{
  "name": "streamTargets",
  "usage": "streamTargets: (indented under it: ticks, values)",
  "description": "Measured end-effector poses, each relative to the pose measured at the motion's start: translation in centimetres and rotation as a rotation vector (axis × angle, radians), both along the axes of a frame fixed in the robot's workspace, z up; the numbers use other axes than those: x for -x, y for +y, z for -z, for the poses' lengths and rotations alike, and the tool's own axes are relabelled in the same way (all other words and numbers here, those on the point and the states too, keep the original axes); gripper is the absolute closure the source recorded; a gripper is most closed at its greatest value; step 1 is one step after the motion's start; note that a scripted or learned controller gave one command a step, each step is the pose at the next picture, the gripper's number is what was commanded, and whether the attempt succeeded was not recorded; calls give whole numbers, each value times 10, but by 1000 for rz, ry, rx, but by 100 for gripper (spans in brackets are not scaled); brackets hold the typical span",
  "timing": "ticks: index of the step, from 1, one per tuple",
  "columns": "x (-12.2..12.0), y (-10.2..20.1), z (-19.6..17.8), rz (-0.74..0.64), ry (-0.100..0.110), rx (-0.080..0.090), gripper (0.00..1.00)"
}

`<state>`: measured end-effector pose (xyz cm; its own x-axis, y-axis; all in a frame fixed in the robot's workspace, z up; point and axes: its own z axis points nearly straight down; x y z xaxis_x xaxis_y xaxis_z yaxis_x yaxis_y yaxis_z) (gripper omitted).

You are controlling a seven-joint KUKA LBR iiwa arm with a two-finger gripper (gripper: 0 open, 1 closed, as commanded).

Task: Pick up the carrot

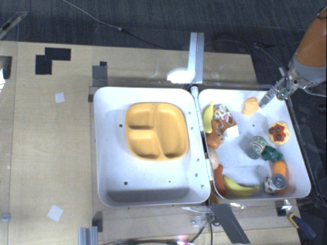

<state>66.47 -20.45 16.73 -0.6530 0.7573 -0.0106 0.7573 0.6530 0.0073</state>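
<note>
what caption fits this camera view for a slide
Gripper hovers at right bin's far edge; carrot lies near its front corner.

- Divided tray (155, 129) sits in the left bin (110, 152).
- Carrot (279, 167) lies in the right bin (301, 177), near its front right corner.
- Banana (239, 186) lies left of the carrot, along the front wall.

Carrot (279, 168): orange w/ green top; lies flat in right bin; well below gripper (266, 100), toward near right corner; apart from it.
</note>
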Motion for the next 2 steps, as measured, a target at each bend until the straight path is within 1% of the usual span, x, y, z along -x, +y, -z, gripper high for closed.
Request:
streamTargets:
  ticks: [1, 2]
  values:
    - [76, -1, 49, -97, 6, 0, 100]
    - [75, -1, 49, -98, 6, 0, 0]
